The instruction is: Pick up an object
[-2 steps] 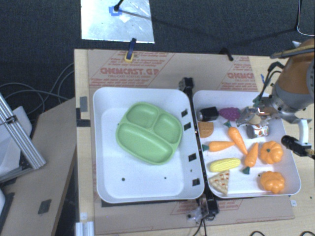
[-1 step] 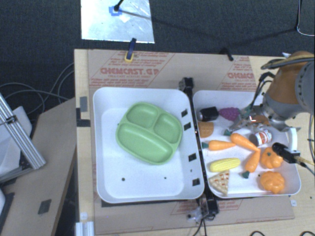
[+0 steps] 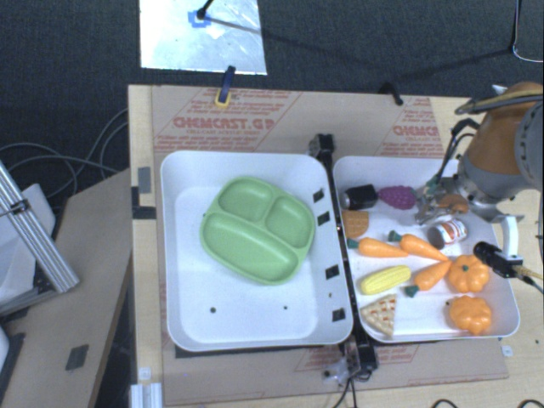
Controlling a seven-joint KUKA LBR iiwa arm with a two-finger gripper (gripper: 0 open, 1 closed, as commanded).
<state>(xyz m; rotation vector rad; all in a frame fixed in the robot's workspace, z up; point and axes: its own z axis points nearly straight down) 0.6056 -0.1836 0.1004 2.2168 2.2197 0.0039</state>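
Two shallow white plastic bins sit side by side on a brown cardboard-covered bench (image 3: 280,113). The left bin (image 3: 183,228) holds a pale green, smooth plastic divided plate (image 3: 257,229) with three compartments, lying flat near the middle. The right bin (image 3: 510,313) is crowded with glossy toy food: a small black blocky object (image 3: 359,196) at the far left, a knobbly purple grape cluster (image 3: 397,197) just to its right, a flat tan waffle-like piece (image 3: 355,223), three tapered orange carrots (image 3: 382,247) (image 3: 422,246) (image 3: 430,274) with green tops, a ridged yellow corn cob (image 3: 384,279), a triangular pizza slice (image 3: 380,314) at the near left, and two ribbed orange pumpkins (image 3: 469,274) (image 3: 470,313) at the near right. A small cylindrical can with a white, red and dark label (image 3: 447,231) lies on its side toward the far right of this bin. The grey arm with its orange band (image 3: 501,138) reaches in from the right, and the pincer (image 3: 435,195) hangs over the far right part of the bin, just beyond the can and just right of the grapes. Its fingers are tangled with cables and small in the view, so I cannot tell whether they are spread or closed, and nothing visible sits between them.
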